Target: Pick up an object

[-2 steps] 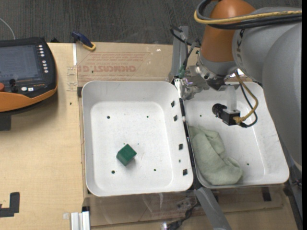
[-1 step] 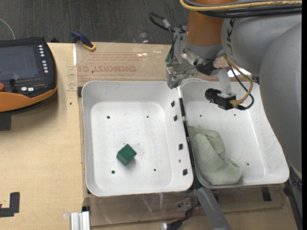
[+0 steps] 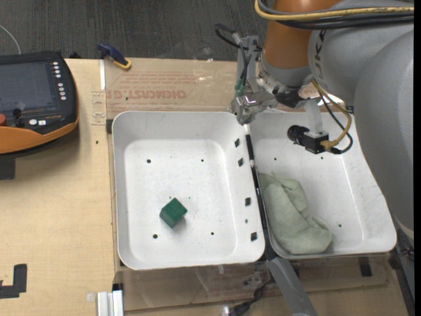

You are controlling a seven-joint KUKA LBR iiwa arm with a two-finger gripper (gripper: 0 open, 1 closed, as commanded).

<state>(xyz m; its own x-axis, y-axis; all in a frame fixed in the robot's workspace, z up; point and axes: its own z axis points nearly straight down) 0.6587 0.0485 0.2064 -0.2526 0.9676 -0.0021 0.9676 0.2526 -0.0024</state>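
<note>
Pincer: the metal two-finger pincer [image 3: 245, 107] hangs at about 1 o'clock in the view, over the far rims where the two bins meet; whether it is open or shut cannot be told from this angle, and nothing shows held in it.
Arm: the grey arm with the orange band [image 3: 296, 8] comes in from 2 o'clock, its bulky grey link covering the right bin's 3 o'clock side; black and yellow cables loop around the wrist.
Right bin: the shallow white plastic right bin [image 3: 342, 176] lies directly at 5 o'clock of the pincer.
Cloth: a crumpled pale green cloth [image 3: 293, 216] lies in the right bin's 7 o'clock part, against the wall shared with the left bin.
Left bin: the shallow white plastic left bin [image 3: 131, 196] sits just beside the right one, at 7 o'clock of the pincer.
Cube: a small dark green cube [image 3: 173, 212] rests on the left bin's floor toward 6 o'clock, well apart from the pincer.
Table: the light wooden table [image 3: 52, 209] carries both bins.
Pendant: a black and orange control pendant with a screen [image 3: 33, 101] lies at the table's 10 o'clock edge.
</note>
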